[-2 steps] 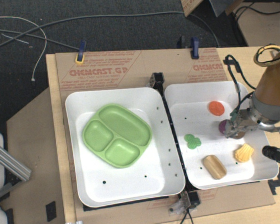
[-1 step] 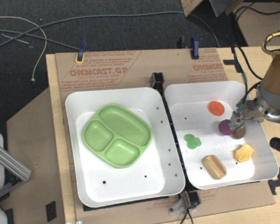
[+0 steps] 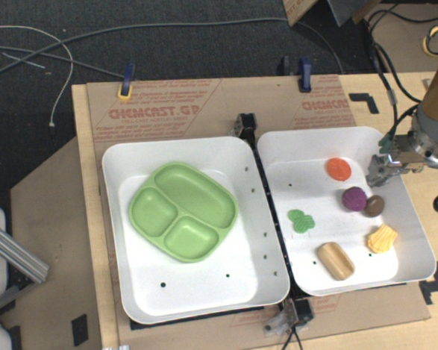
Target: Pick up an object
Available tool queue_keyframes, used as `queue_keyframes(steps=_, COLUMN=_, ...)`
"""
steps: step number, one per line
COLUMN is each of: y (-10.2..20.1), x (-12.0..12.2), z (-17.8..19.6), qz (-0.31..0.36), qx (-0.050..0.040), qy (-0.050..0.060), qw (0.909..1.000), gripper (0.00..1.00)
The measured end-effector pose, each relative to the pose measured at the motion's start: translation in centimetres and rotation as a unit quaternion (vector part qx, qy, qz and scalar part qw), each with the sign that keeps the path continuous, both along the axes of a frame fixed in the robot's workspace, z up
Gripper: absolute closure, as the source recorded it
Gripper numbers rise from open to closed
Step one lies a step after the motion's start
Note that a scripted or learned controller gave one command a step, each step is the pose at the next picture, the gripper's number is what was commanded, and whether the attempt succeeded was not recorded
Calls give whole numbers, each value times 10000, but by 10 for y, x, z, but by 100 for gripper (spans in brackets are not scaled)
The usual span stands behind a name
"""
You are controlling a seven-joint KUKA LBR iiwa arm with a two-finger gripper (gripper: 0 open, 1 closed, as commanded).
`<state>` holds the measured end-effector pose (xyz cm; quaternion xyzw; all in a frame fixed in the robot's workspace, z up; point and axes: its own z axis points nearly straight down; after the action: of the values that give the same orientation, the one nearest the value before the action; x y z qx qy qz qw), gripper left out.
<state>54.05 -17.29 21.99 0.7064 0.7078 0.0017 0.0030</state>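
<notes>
Purple piece [image 3: 354,198] near right bin's rim [image 3: 409,202]

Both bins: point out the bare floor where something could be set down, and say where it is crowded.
Left bin: bare floor along the near edge, below the green divided plate. Right bin: bare at the far left corner, above the green toy. Crowded on its right half: orange ball, purple ball, brown piece, yellow piece, tan cylinder, with the end effector beside them.

We count two white bins [image 3: 124,214], one green divided plate [image 3: 182,210], six small toy foods [image 3: 339,169], and two clamps [image 3: 128,80].
</notes>
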Motion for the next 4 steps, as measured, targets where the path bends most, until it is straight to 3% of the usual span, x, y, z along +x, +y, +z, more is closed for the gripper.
queue_keyframes(steps=1, y=8, x=-1, z=49, qz=2, qx=1, qy=-2, qw=10000, gripper=100)
queue_keyframes(steps=4, y=163, x=40, z=29, qz=22, qx=22, qy=45, qw=10000, gripper=100)
